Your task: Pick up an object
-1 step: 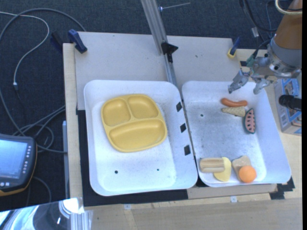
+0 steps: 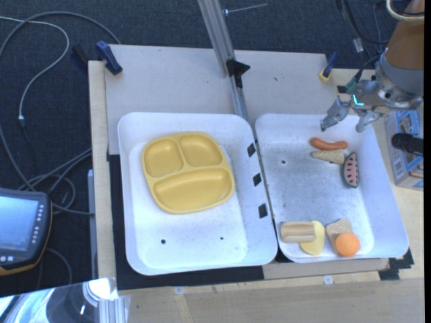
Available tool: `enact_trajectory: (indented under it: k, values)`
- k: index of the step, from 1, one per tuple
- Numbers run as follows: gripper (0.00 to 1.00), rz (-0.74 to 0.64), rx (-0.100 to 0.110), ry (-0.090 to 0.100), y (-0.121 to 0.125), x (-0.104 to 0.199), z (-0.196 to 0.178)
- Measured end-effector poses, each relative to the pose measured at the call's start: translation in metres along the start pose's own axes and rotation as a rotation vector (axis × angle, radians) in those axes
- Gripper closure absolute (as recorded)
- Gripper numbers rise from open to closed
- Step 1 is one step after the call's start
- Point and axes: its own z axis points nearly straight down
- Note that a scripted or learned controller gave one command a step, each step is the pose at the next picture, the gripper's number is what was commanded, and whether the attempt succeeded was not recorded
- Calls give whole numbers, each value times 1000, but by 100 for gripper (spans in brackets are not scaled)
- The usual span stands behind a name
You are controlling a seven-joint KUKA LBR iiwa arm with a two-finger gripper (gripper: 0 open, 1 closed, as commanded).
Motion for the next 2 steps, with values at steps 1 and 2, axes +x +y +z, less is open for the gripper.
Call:
enact_trajectory:
  k: [1, 2]
  values:
    - [0, 0, 4, 1, 7, 4, 46]
    - [0, 2, 5, 1, 5, 1, 90]
